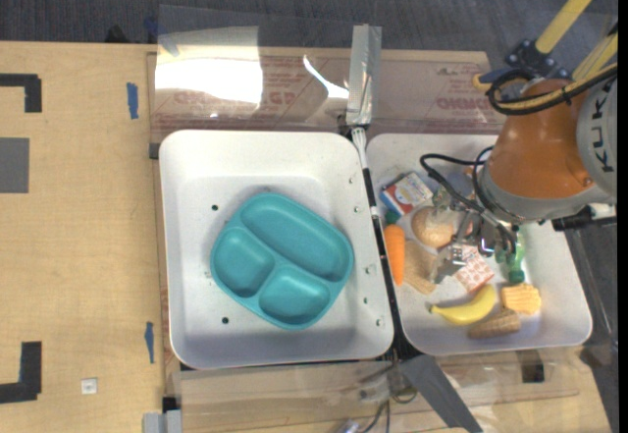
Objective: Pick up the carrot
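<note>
Carrot (394,255) is lying along the left wall of my right bin (574,323), untouched, banana (464,306) and corn (521,299) over to its right. Gripper (459,246) hangs over the clutter just right of it, can't tell how its fingers stand. Teal divided plate (283,258) sits in the left bin (186,225)

Left bin (186,225): teal divided plate (282,259), tilted. Right bin (569,308): carrot (394,255) lying lengthwise along left wall; banana (465,306), corn cob (521,299) and a tan piece (494,325) near front edge. Claw (461,246) low over clutter at bin centre, just right of carrot; grip state unreadable.
</note>
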You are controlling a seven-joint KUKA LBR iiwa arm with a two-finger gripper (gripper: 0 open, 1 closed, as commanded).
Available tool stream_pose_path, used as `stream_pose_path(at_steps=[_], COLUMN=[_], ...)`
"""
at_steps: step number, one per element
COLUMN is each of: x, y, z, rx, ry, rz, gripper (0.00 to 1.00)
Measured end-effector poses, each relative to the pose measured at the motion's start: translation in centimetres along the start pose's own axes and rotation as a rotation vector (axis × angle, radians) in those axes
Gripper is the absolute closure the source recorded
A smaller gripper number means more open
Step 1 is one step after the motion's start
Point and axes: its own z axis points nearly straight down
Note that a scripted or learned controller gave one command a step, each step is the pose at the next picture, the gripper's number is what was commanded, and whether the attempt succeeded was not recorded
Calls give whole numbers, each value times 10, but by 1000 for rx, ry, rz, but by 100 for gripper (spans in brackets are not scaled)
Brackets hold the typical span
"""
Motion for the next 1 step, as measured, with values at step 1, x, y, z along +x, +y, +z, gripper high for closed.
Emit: stream_pose_path(at_steps=[1], x=[-2], y=[1], z=[-9], rx=[0], ry=[-4], rz=[-2], gripper=[100])
